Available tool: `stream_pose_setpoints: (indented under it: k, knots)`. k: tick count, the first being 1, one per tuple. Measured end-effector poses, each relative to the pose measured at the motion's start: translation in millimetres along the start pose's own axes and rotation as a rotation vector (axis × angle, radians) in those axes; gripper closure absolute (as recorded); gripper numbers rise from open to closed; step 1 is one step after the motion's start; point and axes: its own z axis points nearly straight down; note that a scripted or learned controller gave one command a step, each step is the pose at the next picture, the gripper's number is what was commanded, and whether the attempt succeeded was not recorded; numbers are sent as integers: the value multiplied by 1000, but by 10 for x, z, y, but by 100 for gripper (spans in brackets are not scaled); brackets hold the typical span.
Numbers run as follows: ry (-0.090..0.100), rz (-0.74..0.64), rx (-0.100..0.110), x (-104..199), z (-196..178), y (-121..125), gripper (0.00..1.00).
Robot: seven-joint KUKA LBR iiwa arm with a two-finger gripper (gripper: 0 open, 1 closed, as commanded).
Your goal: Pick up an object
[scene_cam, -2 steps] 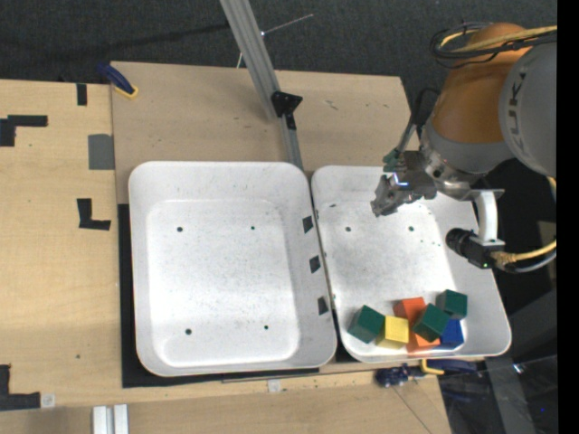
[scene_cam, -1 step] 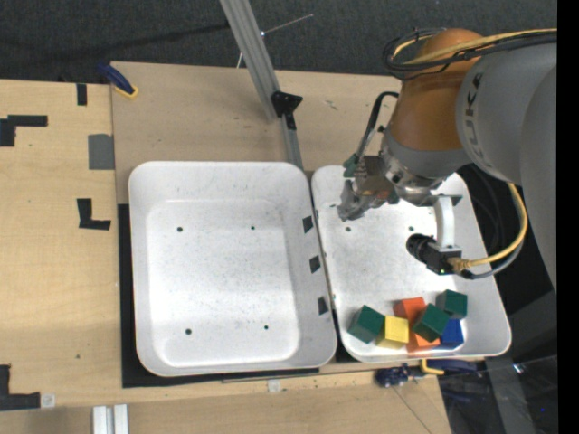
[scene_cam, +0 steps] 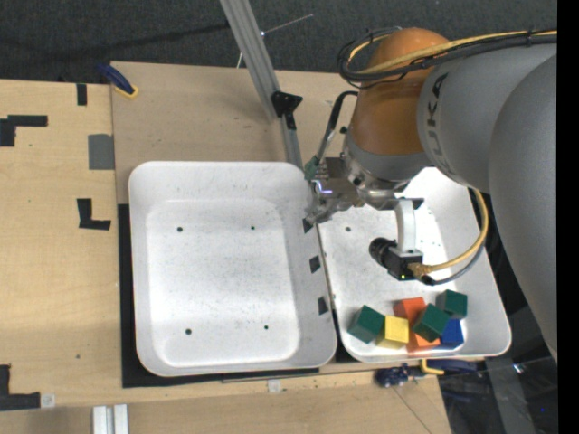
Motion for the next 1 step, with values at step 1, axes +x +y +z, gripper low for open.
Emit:
stream_pose_setpoints:
  k: [1]
  knots:
    - [-1,0,0,569,27,119,100]
